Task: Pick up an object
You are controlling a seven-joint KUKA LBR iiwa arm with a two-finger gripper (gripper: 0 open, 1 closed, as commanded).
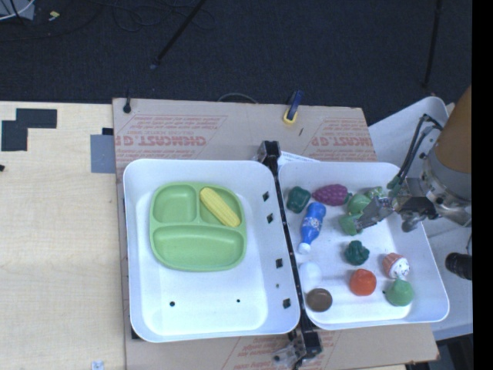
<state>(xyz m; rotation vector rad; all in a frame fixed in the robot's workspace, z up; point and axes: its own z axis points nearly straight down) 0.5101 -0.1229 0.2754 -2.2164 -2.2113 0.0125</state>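
My gripper (pixel 370 215) reaches in from the right and hangs low over the upper middle of the right bin (pixel 431 299). Its tip is right against a light green toy (pixel 356 203), and I cannot see whether it touches or holds the toy. Around it lie a purple grape bunch (pixel 331 194), a dark green toy (pixel 298 199), a blue and white bottle (pixel 311 223) and another dark green piece (pixel 356 252). Near the bin's front sit a red tomato (pixel 363 282), a green round toy (pixel 399 292), a white and red toy (pixel 396 265) and a brown disc (pixel 319 299).
The left bin (pixel 200 307) holds a green divided plate (pixel 196 241) with a yellow corn cob (pixel 219 206) in its upper right compartment. A black divider (pixel 281 230) runs between the bins. A yellow and blue clamp (pixel 292 109) sits at the cardboard's back edge.
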